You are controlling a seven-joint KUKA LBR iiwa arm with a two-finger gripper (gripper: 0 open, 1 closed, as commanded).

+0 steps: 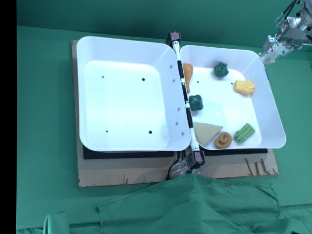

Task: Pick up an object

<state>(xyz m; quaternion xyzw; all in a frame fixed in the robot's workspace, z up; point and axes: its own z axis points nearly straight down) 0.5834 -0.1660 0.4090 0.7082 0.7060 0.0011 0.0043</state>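
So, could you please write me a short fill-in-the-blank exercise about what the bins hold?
1. All the objects lie in the ___ bin.
2. The yellow piece lies nearest the bin's ___ wall.
3. The orange ring lies between the tan wedge and the light ___ piece.

Missing words: right; right; green

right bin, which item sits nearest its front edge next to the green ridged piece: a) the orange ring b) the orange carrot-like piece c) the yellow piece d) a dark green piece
a: the orange ring lies at the front of the right bin, just left of the green ridged piece, while the yellow piece sits farther back.
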